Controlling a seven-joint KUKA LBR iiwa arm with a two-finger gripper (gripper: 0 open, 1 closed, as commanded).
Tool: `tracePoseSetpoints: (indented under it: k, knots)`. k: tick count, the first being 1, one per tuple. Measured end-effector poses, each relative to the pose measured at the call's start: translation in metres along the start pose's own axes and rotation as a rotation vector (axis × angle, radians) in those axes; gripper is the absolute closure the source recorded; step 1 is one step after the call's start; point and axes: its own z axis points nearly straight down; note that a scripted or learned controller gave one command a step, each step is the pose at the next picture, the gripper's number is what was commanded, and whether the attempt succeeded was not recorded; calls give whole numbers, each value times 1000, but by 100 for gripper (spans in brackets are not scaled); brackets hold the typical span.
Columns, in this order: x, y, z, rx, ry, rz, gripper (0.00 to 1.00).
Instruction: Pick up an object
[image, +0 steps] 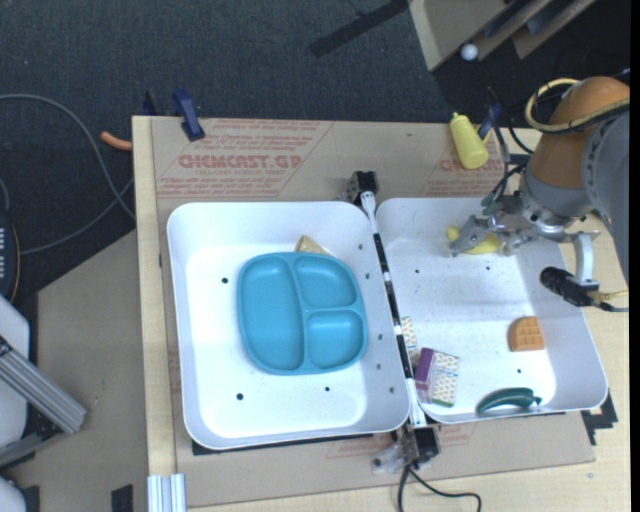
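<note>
The arm (580, 150) is bent down into the right bin (480, 310). A small yellow thing (482, 243) is pinched by the tool (480, 232).

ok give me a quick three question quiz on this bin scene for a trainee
1. True or false: the blue three-compartment plastic plate lies in the left white bin.
2. Which thing lies nearest the arm's gripper? A) the yellow banana-like piece B) the tan waffle-like block C) the teal ring-shaped thing
3. Fill in: the small patterned box with a purple side lies in the right white bin against its ____ wall.

Key: 1 true. 2 A, the gripper is right at the yellow piece near the bin's far edge. 3 left, beside the divide between the bins.
</note>
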Motion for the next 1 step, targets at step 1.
tracePoseSetpoints:
  k: [1]
  knots:
    - [16,13,-1,-2,-1,-1,0]
